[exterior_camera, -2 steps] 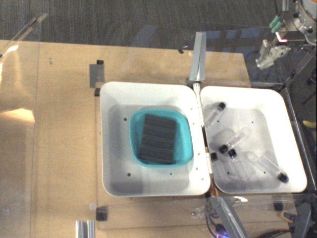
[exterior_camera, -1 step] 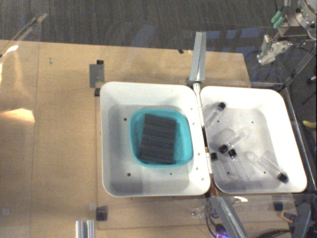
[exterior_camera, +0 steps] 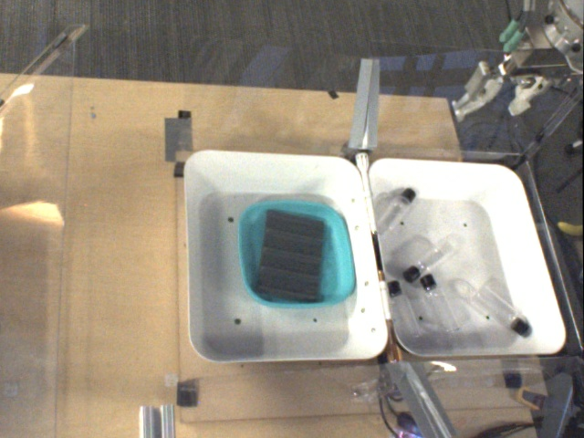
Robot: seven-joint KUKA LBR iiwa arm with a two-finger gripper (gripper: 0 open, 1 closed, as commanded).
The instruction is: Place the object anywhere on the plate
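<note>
A: Tool (exterior_camera: 500, 88) sits at the 1 o'clock corner of the view, up off the worktop (exterior_camera: 91, 272), past the back rim of the right bin (exterior_camera: 538, 245).

B: Fingers?

A: Two pale fingers (exterior_camera: 474, 94) hang down and stand spread, a clear gap between them. Nothing pinched, nothing touched. They are well apart from anything in either bin.

B: Where are the objects?

A: Clear tubes with black caps, scattered in the right bin. One tube (exterior_camera: 394, 206) lies near the bin's 11 o'clock corner, cap pointing toward 1 o'clock. A second tube (exterior_camera: 433, 255) is near the middle, tilted, cap at its 7 o'clock end. A third tube (exterior_camera: 493, 307) lies toward 5 o'clock, its cap close to the bin wall. There are two more black caps about the bin's 8 o'clock side; the clear bodies are hard to trace against the white.

B: And the plate?

A: Teal plate (exterior_camera: 251, 254) in the middle of the left bin (exterior_camera: 205, 245), rounded square. A dark ribbed block (exterior_camera: 290, 255) lies flat on it, covering most of the centre, long side running 12 to 6 o'clock with a slight lean. No tube on the plate.

B: Anything else?

A: A grey metal bar (exterior_camera: 366, 103) runs from the seam between the bins toward 12 o'clock.
</note>
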